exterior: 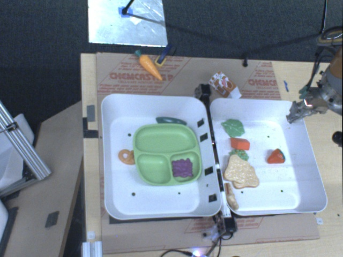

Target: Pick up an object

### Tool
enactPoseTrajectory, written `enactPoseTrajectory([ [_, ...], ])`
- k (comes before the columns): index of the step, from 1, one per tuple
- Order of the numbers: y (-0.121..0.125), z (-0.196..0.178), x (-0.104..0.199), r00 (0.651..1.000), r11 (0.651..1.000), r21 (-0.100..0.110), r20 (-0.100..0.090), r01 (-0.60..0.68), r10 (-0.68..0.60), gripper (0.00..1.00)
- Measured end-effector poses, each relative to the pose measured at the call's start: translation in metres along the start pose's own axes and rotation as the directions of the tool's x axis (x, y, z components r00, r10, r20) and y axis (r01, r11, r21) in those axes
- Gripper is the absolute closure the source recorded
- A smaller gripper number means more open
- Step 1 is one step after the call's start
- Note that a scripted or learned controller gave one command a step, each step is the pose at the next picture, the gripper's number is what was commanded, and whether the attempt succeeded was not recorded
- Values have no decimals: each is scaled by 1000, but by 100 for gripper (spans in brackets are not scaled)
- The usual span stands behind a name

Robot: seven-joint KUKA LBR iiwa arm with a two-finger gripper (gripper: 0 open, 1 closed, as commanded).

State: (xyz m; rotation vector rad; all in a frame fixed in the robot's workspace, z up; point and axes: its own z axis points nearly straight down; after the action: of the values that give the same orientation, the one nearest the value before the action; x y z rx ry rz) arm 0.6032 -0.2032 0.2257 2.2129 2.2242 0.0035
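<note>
Camera view: arm comes in from the right edge, wrist bent down, gripper hanging over the upper right rim of the right bin. Fingertips point down and left toward the bin; nothing visible between them, and how far they're spread can't be told at this resolution. Two white bins side by side on the bench, touching along the middle divider. Left bin holds one green divided plate, roughly centred, with one purple grape bunch in its lower right compartment. One small orange ring lies just beside the plate's left edge, on the bin floor. One dark green flat piece peeks out at the plate's top edge. Right bin holds the pickable items, all well apart from the gripper: one green leafy piece upper left, one orange-red block just below it, one tan flat cracker shape below that with a small green bit at its top, one tan stick along the divider near the bottom, one red strawberry-like piece mid-bin, nearest the gripper. Outside the bins: one toy carrot on the cardboard above the left bin, one small printed packet above the divider, one silver sheet at the top.
</note>
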Motion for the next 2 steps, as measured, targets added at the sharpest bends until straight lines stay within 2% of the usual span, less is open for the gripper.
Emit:
enactPoseTrajectory([
  [2,22,-4,95,1000,1000,1,-3,5,-5,100],
])
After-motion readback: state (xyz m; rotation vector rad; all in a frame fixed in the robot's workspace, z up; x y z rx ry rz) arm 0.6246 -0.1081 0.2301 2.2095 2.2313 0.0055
